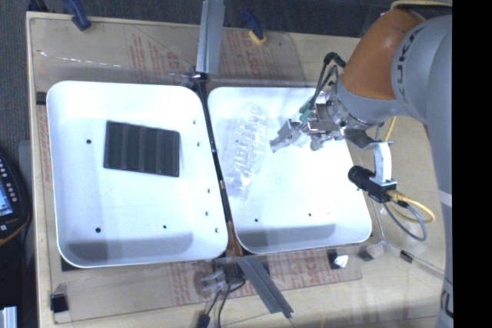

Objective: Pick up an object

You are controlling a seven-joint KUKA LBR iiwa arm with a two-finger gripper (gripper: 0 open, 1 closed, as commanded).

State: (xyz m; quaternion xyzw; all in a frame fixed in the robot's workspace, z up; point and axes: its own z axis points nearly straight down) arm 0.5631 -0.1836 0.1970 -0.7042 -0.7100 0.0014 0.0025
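Gripper (286,136) hangs over the right bin (307,230), beside a clear plastic object (244,146) lying along its left side; whether it is spread or closed is unclear. Nothing visibly sits in it. A dark ribbed pad (142,149) lies flat in the left bin (123,242), well apart, so the clear piece seems the likelier target.

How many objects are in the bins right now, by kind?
Dark ribbed rectangular pad, left bin: 1
Clear plastic item, looks like a crumpled bottle or packaging, right bin: 1
Total: 2
The hand sits over the right bin, beside the clear item.
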